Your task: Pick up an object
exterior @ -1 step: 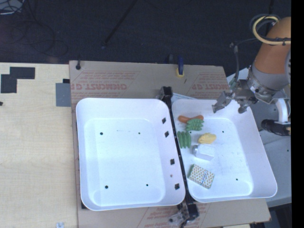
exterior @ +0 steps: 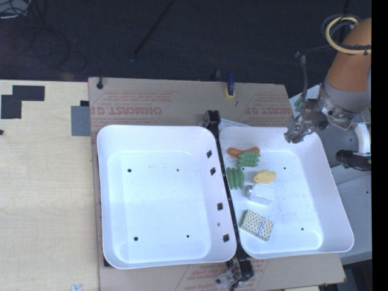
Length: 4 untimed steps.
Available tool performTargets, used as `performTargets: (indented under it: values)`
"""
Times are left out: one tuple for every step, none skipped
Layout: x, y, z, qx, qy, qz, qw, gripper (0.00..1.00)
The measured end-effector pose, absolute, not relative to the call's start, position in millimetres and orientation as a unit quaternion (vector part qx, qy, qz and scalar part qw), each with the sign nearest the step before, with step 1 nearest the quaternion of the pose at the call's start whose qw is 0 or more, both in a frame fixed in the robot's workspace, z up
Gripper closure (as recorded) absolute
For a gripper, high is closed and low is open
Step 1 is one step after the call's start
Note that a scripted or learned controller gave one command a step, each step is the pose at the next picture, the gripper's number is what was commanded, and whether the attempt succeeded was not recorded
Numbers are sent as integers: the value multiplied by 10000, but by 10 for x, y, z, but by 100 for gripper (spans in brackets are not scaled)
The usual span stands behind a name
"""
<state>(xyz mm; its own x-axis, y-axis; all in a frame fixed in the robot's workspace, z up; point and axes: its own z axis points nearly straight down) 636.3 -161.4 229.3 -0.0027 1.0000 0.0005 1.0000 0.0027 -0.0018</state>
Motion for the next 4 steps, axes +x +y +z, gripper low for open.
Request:
performTargets:
  values:
    - [4687,-1067,2922,-7071,-7070,28,66,100]
    - [4766,-770,4378,-7052,-7090,-29,-37,100]
    - [4760,-233,4961,-7068,-7074,9,2,100]
    - [5084,-515,3415,-7075,-7067,2,9,100]
